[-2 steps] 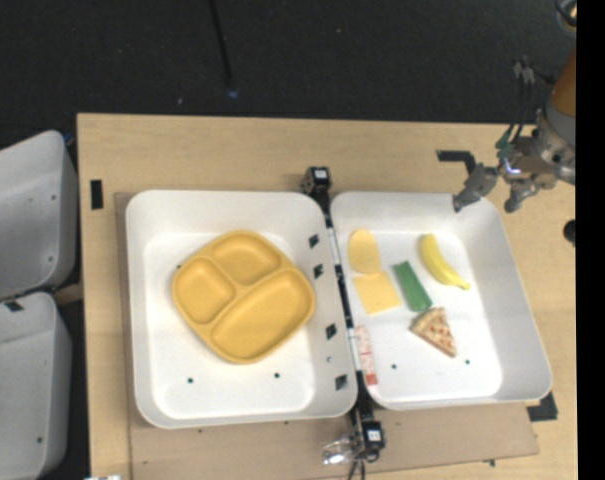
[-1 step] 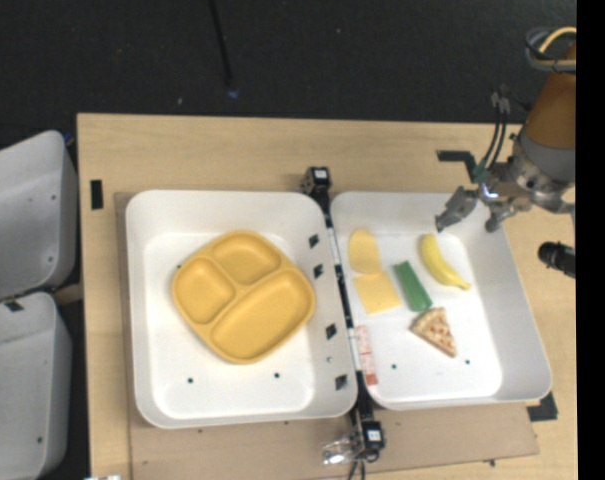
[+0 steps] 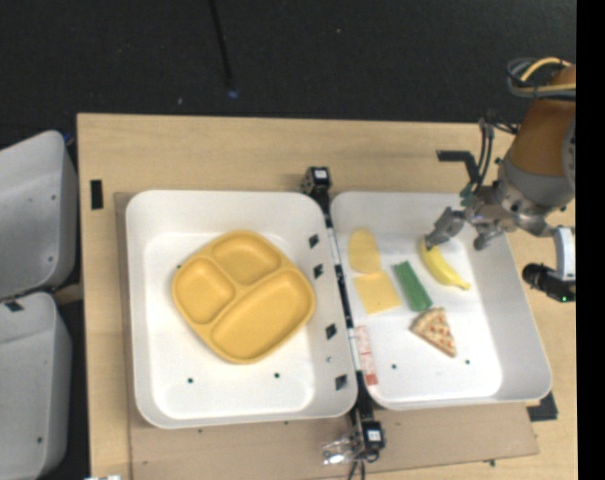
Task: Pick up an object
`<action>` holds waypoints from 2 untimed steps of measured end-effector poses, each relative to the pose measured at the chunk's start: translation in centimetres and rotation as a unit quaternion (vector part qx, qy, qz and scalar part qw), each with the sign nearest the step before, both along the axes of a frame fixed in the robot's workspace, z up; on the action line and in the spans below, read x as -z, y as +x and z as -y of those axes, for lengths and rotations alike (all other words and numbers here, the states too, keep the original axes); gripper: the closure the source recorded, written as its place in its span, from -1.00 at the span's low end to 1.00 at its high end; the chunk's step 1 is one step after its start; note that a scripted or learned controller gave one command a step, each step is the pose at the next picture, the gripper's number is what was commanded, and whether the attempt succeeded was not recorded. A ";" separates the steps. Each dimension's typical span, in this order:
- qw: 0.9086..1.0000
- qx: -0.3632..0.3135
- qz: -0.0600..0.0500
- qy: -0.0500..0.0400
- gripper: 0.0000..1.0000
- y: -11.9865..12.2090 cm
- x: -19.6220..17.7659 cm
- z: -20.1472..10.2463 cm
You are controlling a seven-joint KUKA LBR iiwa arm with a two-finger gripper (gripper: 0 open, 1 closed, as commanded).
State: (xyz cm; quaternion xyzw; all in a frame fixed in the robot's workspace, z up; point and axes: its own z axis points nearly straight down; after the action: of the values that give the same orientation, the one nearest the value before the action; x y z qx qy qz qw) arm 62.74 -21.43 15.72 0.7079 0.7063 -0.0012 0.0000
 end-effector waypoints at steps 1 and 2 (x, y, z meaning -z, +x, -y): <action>1.000 0.001 -0.001 0.000 -1.00 -0.1 5.2 0.1; 1.000 0.002 0.003 -0.001 1.00 0.1 3.8 0.2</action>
State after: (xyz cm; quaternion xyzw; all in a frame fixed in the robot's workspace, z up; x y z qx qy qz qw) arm 62.87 -21.65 11.95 0.7090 0.7052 0.0005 0.0032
